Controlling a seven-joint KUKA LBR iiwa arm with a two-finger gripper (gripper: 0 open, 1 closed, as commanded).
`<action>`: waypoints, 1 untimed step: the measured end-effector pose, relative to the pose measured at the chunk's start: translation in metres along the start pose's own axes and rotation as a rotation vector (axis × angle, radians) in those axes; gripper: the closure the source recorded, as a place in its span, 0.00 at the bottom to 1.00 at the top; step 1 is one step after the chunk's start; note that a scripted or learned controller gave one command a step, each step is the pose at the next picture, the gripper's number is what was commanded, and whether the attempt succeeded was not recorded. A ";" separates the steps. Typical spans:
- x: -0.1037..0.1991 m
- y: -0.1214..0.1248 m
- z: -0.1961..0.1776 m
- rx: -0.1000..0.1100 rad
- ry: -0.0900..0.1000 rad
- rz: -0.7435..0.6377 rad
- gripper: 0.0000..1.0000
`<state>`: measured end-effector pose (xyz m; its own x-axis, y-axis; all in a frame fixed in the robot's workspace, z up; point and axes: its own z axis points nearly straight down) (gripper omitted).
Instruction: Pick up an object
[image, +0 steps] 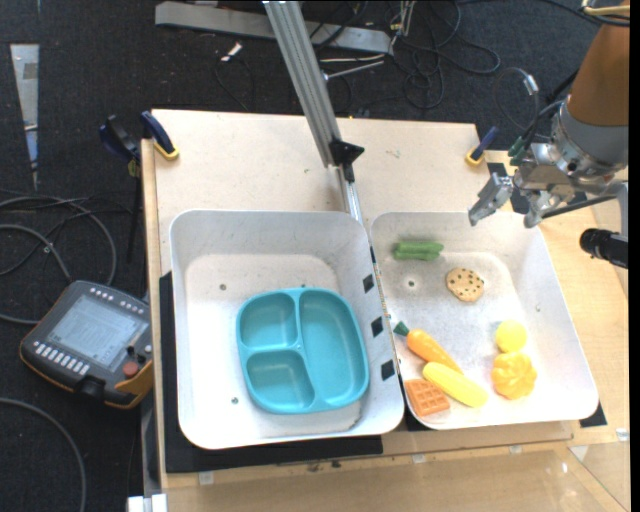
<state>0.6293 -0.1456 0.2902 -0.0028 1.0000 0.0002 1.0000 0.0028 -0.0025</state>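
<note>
Two shallow white bins side by side on the wooden surface (250, 150). Left bin (200, 250) carrying a teal three-compartment tray (300, 350), sitting a bit right of center. Right bin (545, 275) packed with toy food: green pickle-looking piece (417, 250) near the far rim, speckled cookie (465, 284) just right of and nearer than that, carrot (428, 346) lying tilted by the dividing wall, waffle square (429, 398) at the near edge, touching or just beside a yellow banana-like piece (455, 384), plus a small yellow round thing (511, 336) right above a lumpy yellow one (514, 376) toward the right side. Claw (510, 205) hovering above the far right corner of the right bin, fingers spread apart, nothing between them. Well apart from every item, closest to the cookie and pickle. Grey arm with the orange section (605, 65) coming in from the right. Teach pendant (90, 345) down on the floor off to the left.
</note>
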 end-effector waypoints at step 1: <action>0.000 0.000 0.000 0.000 0.000 0.000 0.00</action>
<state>0.6293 -0.1454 0.2901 -0.0033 1.0000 0.0001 1.0000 0.0033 -0.0026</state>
